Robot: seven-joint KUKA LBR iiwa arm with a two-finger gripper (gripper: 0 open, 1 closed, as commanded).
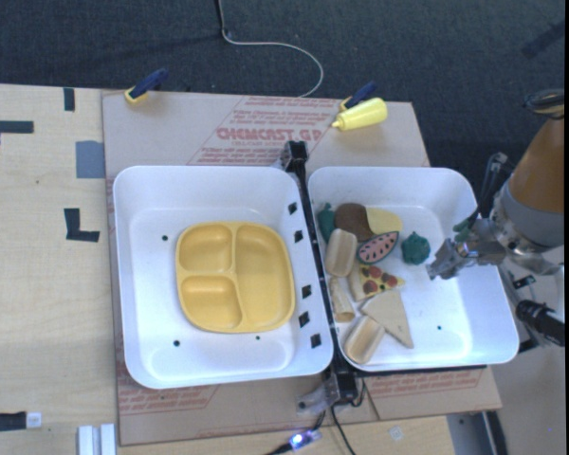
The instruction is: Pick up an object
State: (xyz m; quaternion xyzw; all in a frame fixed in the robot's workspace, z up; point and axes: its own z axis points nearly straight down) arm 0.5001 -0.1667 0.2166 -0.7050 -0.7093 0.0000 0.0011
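- Cardboard (266,136) under both bins carries red print reading "CHEMCAST"; the letters after it are partly covered and unclear.
- Left bin (142,254) holds a yellow divided plate (235,277) with three compartments.
- Right bin (484,320) holds toy foods clustered at its left side: a watermelon slice (377,247), a pizza slice (376,279), a tan wedge (392,315), a brown piece (352,220) and a small green piece (415,247).
- Gripper (448,262) sits low over the right bin, just right of the green piece; nothing shows between its fingers, and whether they are parted cannot be told.
- Yellow clamp (362,114) lies on the cardboard's far edge.
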